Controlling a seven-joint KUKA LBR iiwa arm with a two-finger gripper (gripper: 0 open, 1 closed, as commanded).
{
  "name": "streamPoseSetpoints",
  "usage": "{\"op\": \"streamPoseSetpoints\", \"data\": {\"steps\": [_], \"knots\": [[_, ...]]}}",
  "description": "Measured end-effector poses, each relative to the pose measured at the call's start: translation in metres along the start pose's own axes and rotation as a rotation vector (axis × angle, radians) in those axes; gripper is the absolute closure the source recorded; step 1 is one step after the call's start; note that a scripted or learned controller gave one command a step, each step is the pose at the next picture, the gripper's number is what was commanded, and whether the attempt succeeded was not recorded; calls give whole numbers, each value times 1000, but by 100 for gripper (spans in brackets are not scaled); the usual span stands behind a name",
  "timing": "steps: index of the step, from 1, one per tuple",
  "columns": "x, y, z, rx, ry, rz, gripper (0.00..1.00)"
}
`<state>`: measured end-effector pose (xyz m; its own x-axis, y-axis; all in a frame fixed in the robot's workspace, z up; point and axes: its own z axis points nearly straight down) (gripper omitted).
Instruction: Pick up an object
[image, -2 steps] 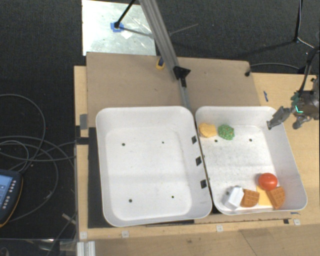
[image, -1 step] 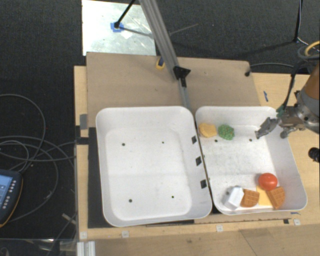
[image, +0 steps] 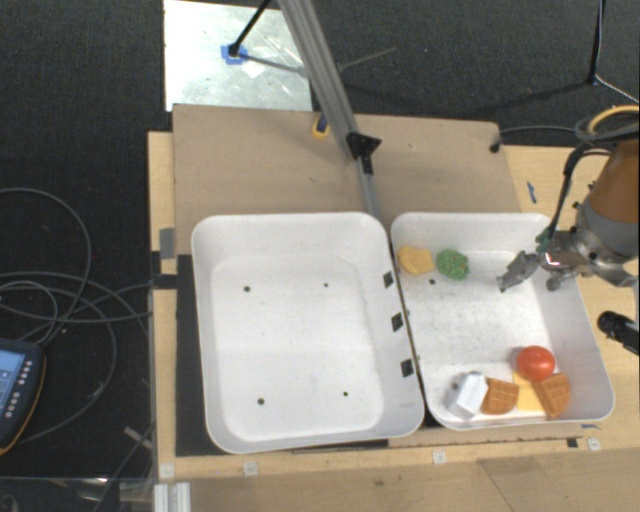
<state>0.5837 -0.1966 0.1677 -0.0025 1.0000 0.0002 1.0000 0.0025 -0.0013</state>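
The grey arm with the orange band is reaching in from the right, and its hand (image: 534, 275) is hanging over the upper right part of the right-hand shallow white bin (image: 470, 330), near that bin's right wall. Its two fingers (image: 516, 273) are standing spread apart with a gap between them, and nothing is sitting between them, so the hand is released and carrying no object. The objects that could be picked up are all lying in this right bin. A small yellow lumpy piece (image: 415, 261) is resting near the bin's upper left corner, and a green bumpy round piece (image: 453, 264) is lying just beside it on the right; both are sitting to the left of the hand and apart from it. Along the bin's lower edge a cluster is gathering: a round red tomato-like ball (image: 536, 361) is sitting just above a pale yellow flat block (image: 527, 398), with an orange waffle-textured piece (image: 499, 397) on the block's left and a second orange waffle-textured piece (image: 555, 393) on its right, and a white-and-grey small object (image: 464, 393) is lying at the cluster's left end, touching the first waffle piece. The left-hand shallow white bin (image: 300, 330) is standing beside the right one on the light wooden surface (image: 260, 160).
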Motion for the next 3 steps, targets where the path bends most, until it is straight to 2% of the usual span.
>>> {"op": "streamPoseSetpoints", "data": {"steps": [1,2,3], "knots": [[-4,2,61,2,0,1,0],[-5,3,47,-4,-1,2,100],[2,11,-13,-9,-3,-4,100]]}}
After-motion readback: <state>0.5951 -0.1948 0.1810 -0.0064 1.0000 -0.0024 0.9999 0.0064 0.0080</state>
